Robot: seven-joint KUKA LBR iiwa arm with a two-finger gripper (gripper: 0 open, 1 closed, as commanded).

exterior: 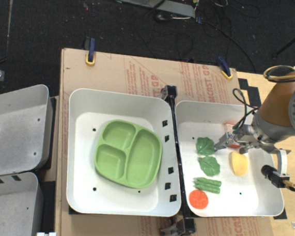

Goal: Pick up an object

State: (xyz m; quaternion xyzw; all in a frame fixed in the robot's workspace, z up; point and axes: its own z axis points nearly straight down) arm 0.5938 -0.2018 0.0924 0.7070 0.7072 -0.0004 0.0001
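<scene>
Veg toys [208, 165] in right bin [263, 206].

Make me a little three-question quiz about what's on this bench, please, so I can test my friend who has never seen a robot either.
1. True or false: the green divided plate lies in the same bin as the toy foods.
2. Which item lies nearest the front rim of the right bin? A) the yellow piece B) the orange-red round slice C) the upper leafy green piece
3. Fill in: the plate has ___ compartments.

Key
1. False: the plate is in the left bin; the foods are in the right one.
2. B
3. Three. The arm's pincer is over the right bin, between the upper leafy piece and the yellow piece.
</scene>
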